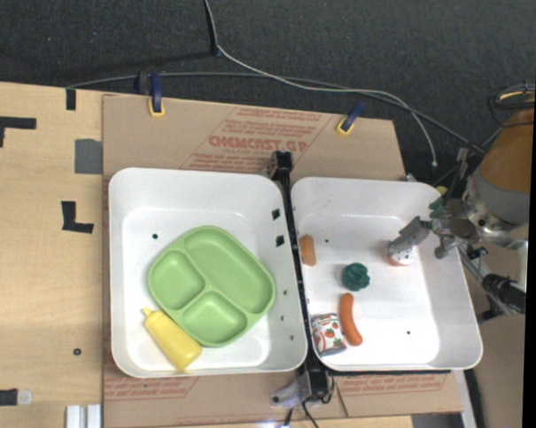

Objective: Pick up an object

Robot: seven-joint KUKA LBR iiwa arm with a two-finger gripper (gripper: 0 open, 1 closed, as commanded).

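The gripper (407, 248) hangs low over the upper right part of the right bin (375, 194), its grey finger slanting down toward a small pale and reddish object (401, 256) at its tip — whether that object is caught between the fingers or merely lying under them I cannot tell, nor how far apart they stand. Just beyond it, toward the bin's middle, sits a dark green lump (356, 275); below that lies an orange-red sausage (349, 319), with a printed packet (327, 333) beside it at the front wall, and a smaller orange piece (307, 249) near the divider. The left bin (127, 194) holds a green divided plate (212, 286) and a yellow bottle (170, 338). The risk, as I judge it, is a glancing grip — the small object could squirt sideways from slanted fingers, or the lift could come up bare.
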